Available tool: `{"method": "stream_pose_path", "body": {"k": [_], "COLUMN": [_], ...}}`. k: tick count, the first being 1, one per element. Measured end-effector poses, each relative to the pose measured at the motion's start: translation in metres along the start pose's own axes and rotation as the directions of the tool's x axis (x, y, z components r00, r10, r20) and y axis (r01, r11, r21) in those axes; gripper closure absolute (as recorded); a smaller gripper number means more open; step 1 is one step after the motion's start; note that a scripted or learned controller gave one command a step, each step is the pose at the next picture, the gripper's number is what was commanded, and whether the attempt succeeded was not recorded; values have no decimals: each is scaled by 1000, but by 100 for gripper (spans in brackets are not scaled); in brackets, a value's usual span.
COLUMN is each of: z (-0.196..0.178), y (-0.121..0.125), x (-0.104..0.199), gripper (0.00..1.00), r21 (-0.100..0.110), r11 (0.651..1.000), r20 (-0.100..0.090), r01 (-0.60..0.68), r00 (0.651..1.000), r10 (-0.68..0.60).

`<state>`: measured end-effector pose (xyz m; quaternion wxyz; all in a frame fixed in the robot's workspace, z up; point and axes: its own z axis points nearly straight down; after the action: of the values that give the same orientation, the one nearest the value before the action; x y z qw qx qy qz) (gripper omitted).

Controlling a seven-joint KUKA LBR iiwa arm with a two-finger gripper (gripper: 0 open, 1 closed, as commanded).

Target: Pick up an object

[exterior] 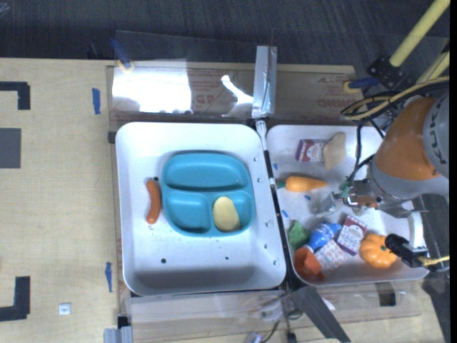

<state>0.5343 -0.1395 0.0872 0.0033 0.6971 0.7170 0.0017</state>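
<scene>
The arm reaches in from the right, its orange band (pixel 408 147) above the right bin (pixel 285 136). My gripper (pixel 330 199) hangs low over the middle of that bin, just below an orange carrot (pixel 305 184) and above a blue packet (pixel 325 236). A maroon-and-white packet (pixel 350 239) lies right of the blue one. An orange pumpkin-like toy (pixel 377 251) sits at the bin's lower right. I see nothing clearly held.
A red-and-white packet (pixel 310 151) and a beige piece (pixel 334 150) lie at the right bin's back. Green (pixel 295 232) and red (pixel 308 262) toys sit at its lower left. The left bin (pixel 136 213) holds a blue divided plate (pixel 203 174) with a yellow toy (pixel 226 214), and an orange sausage (pixel 153 201).
</scene>
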Motion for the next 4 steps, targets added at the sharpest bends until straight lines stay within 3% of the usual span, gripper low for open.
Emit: {"method": "stream_pose_path", "body": {"k": [1,2,3,4], "z": [-1,-12,-101,-97], "y": [-40,-38,-32,-34], "x": [36,35,53,53], "gripper": [0,100,100,0], "r21": [1,-6,0,7], "r11": [1000,1000,998,998], "r20": [-2,0,-2,-3], "r01": [14,11,67,66], "r00": [1000,1000,998,998], "r10": [-14,-11,-67,-66]}}
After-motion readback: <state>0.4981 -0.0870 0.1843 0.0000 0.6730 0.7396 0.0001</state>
